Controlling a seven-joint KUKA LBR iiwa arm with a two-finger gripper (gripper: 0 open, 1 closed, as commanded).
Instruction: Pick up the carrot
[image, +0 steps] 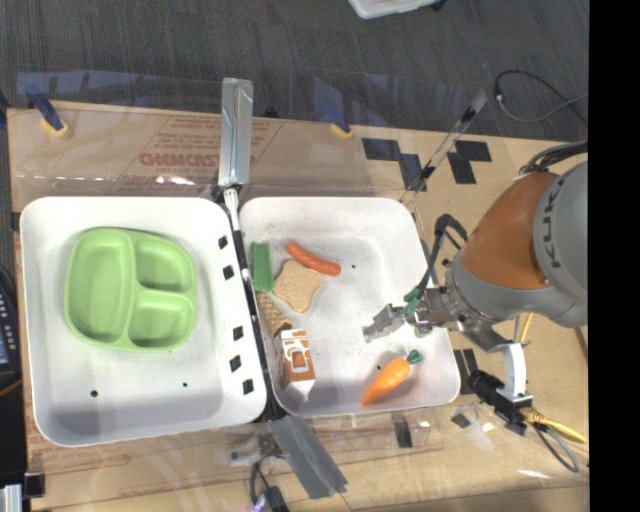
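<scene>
The carrot (388, 379) lies in the right bin (330, 215), near its front right corner, long axis slanting from green top at upper right down to the tip at lower left. The gripper (385, 324) hovers just behind it, apparently holding nothing; how wide it stands I cannot tell. Behind the carrot lie a sausage (314, 260), a bread slice (297, 287), a green stick (262, 266) and a brown carton (294, 361). The left bin (40, 300) holds a green divided plate (130, 290)

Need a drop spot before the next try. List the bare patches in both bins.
Left bin: bare floor rings the green tray, widest along the near edge. Right bin: free across the far strip beyond the sausage, and mid-floor between the toast and gripper. Crowded along its left wall and by the carrot.
</scene>
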